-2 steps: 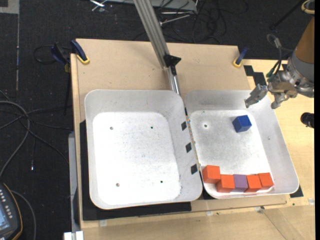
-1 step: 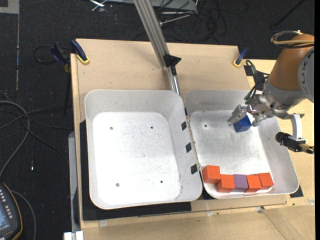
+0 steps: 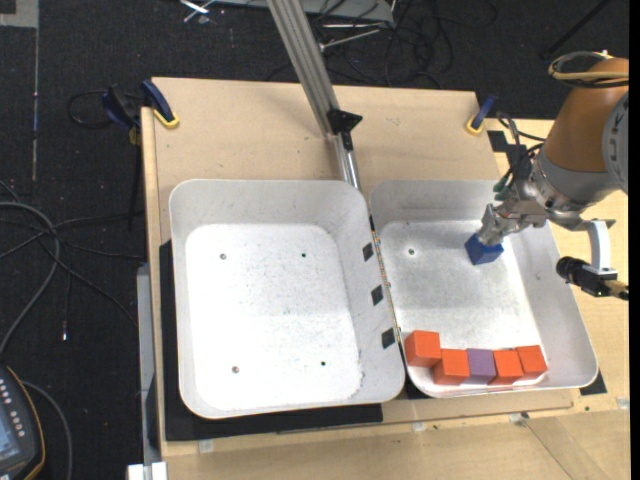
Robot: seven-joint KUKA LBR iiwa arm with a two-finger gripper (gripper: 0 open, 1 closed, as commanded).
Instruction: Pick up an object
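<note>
- Blue block (image 3: 485, 252), the likely pick: a small cube in the upper part of the right bin, well apart from the other blocks. It looks rigid and light, with flat faces; a hold across two opposite sides should suit it, though smooth faces might slip.
- Surface (image 3: 250, 138): tan board carrying both bins.
- Left bin (image 3: 200, 208): shallow, white.
- Right bin (image 3: 560, 298): shallow, white.
- Row of blocks (image 3: 478, 361): orange with one purple, along the near wall of the right bin, touching one another.
- Claw (image 3: 494, 234): directly over the blue block, at its top; whether released or clenched I cannot tell.
</note>
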